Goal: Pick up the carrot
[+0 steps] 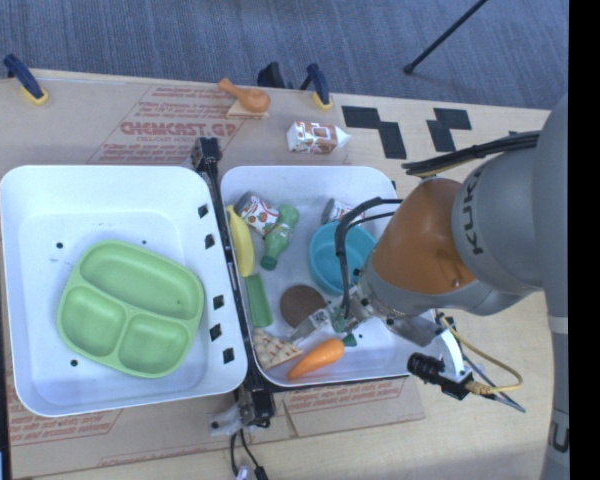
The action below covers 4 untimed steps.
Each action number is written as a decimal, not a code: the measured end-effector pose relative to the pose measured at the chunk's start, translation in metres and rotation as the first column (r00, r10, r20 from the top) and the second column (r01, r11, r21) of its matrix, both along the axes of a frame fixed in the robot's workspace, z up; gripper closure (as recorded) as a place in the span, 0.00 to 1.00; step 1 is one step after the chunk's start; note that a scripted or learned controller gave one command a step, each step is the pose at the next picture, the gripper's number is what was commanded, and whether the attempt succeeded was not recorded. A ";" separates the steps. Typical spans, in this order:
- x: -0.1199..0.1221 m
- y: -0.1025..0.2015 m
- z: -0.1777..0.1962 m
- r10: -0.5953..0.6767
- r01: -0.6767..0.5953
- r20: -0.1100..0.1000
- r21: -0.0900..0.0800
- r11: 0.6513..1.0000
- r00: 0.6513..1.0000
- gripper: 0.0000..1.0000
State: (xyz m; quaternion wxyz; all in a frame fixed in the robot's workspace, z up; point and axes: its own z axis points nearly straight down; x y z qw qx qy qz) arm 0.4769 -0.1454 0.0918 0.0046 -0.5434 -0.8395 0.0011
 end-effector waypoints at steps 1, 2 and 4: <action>0.000 0.032 0.000 0.288 -0.288 0.004 -0.007 0.958 0.958 0.00; 0.000 0.033 0.009 0.302 -0.302 0.000 -0.005 0.953 0.953 1.00; 0.000 0.029 0.029 0.253 -0.253 0.006 -0.003 0.968 0.967 0.00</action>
